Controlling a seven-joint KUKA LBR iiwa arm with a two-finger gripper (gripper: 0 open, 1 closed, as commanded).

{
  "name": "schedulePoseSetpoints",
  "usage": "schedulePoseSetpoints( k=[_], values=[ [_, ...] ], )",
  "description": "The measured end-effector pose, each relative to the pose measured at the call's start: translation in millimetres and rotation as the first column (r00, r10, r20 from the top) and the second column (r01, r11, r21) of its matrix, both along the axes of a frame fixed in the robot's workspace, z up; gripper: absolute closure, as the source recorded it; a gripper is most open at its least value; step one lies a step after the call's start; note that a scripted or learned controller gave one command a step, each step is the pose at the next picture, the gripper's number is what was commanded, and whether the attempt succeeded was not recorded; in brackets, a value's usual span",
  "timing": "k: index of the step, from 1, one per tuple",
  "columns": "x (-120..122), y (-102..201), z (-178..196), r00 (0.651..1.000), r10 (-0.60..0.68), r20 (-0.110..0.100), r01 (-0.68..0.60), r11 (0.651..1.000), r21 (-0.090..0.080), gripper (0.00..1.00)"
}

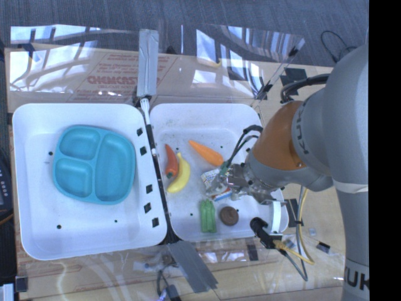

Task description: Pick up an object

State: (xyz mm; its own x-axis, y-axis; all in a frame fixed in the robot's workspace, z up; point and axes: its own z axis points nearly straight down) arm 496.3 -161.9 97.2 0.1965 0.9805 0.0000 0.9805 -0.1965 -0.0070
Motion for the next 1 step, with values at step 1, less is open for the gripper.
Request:
schedulePoseSetpoints(
  k=[1],
  values=[
    [24.8, 57.1, 103.5, 0.994, 0.111, 0.002, -0.111, 0.994, 0.001, 1.00]
  ],
)
